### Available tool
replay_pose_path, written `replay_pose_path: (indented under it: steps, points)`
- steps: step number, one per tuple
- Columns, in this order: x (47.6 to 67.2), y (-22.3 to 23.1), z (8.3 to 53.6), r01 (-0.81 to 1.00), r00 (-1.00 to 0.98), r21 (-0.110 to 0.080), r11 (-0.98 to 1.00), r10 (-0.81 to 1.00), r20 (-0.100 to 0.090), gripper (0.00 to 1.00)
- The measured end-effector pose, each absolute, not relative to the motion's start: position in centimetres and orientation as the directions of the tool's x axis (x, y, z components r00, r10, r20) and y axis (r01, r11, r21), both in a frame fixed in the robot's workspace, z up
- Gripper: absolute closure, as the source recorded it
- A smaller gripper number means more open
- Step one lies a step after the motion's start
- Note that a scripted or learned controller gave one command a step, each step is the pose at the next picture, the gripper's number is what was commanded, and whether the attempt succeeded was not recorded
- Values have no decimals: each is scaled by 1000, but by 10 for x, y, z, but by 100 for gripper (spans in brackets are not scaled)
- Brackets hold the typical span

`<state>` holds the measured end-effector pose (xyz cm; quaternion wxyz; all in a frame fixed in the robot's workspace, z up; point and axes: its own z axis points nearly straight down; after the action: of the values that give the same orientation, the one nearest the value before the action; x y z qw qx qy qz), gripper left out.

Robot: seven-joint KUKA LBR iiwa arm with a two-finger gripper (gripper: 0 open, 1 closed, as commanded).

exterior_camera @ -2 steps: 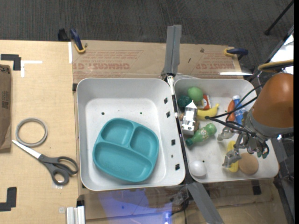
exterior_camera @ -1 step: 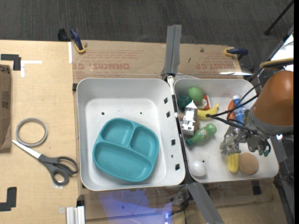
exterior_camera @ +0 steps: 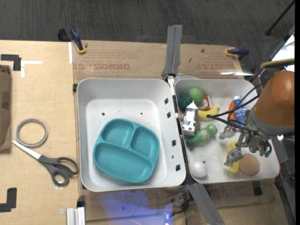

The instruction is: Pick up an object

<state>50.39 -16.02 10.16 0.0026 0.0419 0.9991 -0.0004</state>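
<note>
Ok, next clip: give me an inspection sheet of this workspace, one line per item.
Surface: two white bins side by side; left bin, right bin.
Job's things: right bin holds a green ball, green bottle, banana, white egg, tan ball and small white block.
Clutter: teal divided plate in left bin.
Grippers: gripper low over right bin near the tan ball; nothing seen between its fingers.
Cables: black cables along the wrist.
Surroundings: scissors, tape roll, clamps on cardboard.
</note>
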Motion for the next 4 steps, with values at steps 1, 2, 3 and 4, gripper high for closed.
replay_pose_path:
  steps: [1, 2, 3, 4]
  points:
    - [506, -160, 111, 81, -997, -2, 997, 81, -10, 100]
    - [506, -160, 111, 82, -997, -2, 997, 82, -9, 0]
    - [494, -184, 92, 71, -997, 0, 997, 71, -1, 0]
    - [584, -128, 92, 13, -1000, 1, 1000, 13, -4, 0]
